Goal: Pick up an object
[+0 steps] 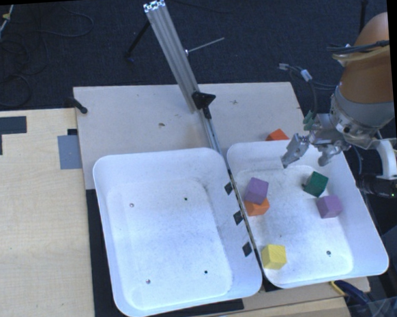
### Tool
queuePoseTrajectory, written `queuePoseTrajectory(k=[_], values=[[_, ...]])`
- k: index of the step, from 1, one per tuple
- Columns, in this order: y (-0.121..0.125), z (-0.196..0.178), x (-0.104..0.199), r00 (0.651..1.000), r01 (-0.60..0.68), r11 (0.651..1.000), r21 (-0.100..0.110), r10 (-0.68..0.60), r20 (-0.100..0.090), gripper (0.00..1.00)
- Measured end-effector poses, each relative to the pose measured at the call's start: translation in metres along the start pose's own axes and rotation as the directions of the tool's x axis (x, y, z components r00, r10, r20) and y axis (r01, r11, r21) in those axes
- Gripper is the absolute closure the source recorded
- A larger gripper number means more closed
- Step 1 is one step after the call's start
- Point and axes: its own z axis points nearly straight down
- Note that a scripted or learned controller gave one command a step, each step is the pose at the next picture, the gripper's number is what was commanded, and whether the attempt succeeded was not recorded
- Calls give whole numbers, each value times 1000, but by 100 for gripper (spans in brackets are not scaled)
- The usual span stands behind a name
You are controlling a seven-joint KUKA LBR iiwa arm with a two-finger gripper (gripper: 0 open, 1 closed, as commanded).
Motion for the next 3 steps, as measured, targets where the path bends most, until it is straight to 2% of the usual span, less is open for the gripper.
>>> queuePoseTrajectory(k=[1, 2, 3], values=[[-52, 83, 71, 1000, 7, 1000, 11, -7, -4, 0], [-13, 177, 14, 1000, 1, 1000, -2, -1, -2, 0], [-14, 167, 14, 1000, -2, 1000, -1, 2, -1, 100]])
